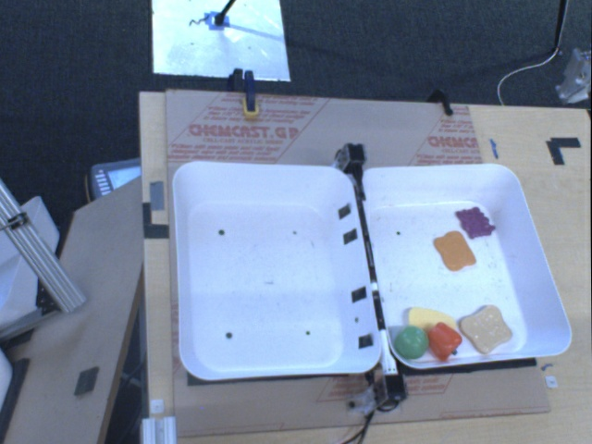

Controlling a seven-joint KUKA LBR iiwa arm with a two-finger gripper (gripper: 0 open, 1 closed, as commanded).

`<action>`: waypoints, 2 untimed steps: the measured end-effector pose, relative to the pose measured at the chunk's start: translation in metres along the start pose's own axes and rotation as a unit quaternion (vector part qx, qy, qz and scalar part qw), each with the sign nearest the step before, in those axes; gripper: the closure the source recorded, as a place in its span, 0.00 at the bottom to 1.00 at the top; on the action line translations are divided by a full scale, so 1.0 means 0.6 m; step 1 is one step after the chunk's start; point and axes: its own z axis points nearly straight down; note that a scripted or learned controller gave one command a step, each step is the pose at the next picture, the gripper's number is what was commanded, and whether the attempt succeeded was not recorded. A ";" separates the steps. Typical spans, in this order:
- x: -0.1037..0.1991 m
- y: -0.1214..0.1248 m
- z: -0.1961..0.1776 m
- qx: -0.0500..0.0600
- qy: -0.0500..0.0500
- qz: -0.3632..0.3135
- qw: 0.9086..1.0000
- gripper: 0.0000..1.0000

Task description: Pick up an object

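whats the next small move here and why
Probably bring the arm in over the right bin and line up above the orange piece. It lies flat with bare floor around it, while the green ball and red piece crowd the near corner.

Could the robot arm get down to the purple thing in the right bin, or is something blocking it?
Probably yes. The purple thing lies by itself near the far side of the right bin, with nothing on top of it. The orange piece sits close beside it but apart, so the way from above looks free.
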 end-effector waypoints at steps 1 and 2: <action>0.002 0.001 0.123 -0.002 0.000 -0.001 1.000 1.00; 0.002 -0.001 -0.180 -0.013 -0.004 -0.003 1.000 1.00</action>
